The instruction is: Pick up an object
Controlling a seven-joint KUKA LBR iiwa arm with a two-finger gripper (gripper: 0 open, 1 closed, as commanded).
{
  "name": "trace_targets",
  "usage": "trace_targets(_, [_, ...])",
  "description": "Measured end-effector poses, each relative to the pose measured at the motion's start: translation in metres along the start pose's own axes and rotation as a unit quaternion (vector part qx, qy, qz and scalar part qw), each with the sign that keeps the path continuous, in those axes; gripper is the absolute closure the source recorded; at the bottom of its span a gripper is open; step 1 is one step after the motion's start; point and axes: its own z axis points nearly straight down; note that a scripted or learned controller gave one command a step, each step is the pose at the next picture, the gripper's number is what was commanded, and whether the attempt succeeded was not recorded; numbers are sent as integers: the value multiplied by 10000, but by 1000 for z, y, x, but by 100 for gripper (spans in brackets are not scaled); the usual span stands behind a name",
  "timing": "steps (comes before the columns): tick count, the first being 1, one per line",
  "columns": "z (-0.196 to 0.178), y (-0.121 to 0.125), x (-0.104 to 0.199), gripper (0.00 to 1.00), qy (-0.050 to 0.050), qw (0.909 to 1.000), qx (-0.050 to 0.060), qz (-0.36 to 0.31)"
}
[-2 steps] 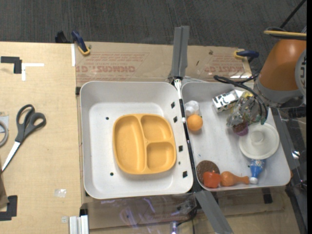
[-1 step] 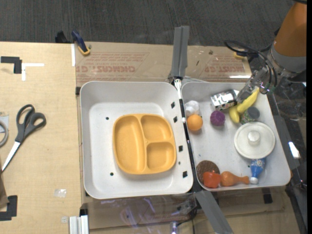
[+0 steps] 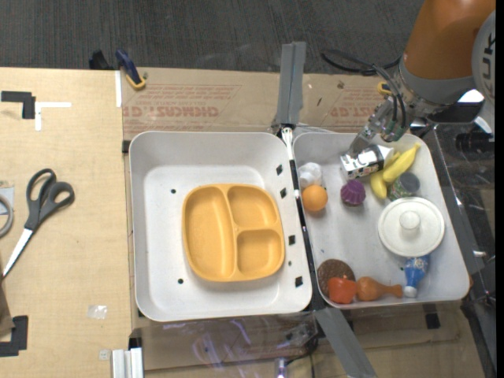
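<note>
Hovering over the right bin (image 3: 453, 286), the metallic pincer (image 3: 362, 161) sits beside a smooth curved yellow banana (image 3: 394, 170) at its 3 o'clock and a purple round fruit (image 3: 353, 193) at 6 o'clock; I cannot tell its opening or any hold.

Bench (image 3: 55, 290): pale wood surface on the left, a brown cardboard sheet (image 3: 205, 101) with red print along the far side; two shallow white bins sit side by side on it, left bin (image 3: 150, 235) and right bin (image 3: 331, 144), rims nearly touching at the centre; scissors (image 3: 35, 203) with black handles lie on the bare wood well left of the left bin, blades pointing toward the near edge; black tape marks (image 3: 20, 101) at the far left corner; a blue-and-yellow clip (image 3: 130, 68) sits at the far edge of the cardboard; a small clear scrap (image 3: 97, 312) lies near the left bin's near corner.
</note>
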Motion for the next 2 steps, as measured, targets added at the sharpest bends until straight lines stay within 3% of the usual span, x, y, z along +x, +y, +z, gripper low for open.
trace_targets(1, [112, -64, -68, 100, 4, 9986, 5, 519])
trace_targets(2, [35, -19, -45, 100, -1, 9948, 3, 1016])
